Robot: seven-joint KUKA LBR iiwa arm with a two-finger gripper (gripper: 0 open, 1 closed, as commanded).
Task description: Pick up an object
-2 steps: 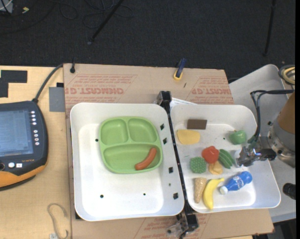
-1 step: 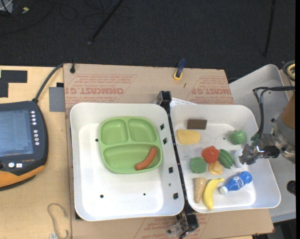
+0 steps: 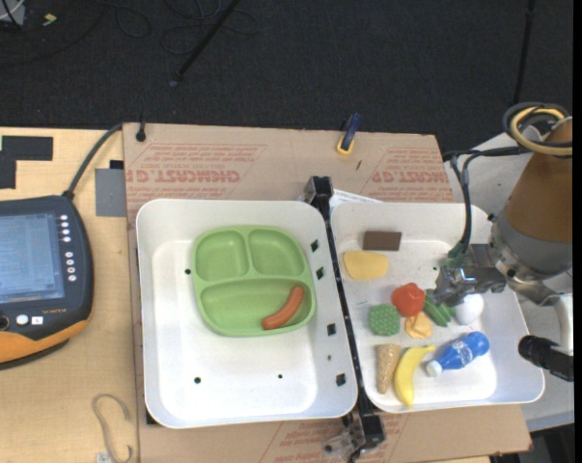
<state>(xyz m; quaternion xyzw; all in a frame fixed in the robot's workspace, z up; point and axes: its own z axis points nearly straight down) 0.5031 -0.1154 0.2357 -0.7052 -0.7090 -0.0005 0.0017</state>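
Cardboard sheeting (image 3: pixel 271 162) covered the wooden bench under 2 shallow white bins, with black floor and cables behind. Over the right white bin (image 3: pixel 484 384) hung the grey two-finger claw (image 3: pixel 453 283); whether it was parted or closed, I cannot tell. Just left of it lay a red plastic tomato (image 3: pixel 407 298), below it a blue plastic bottle (image 3: pixel 458 352). Far left, the left white bin (image 3: pixel 175 355) held a green divided plastic tray (image 3: pixel 242 278).

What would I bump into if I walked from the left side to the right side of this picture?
Screen tablet → green plate → orange sausage → yellow blob → red toy → blue bottle → the robot's claw, low over the right bin.
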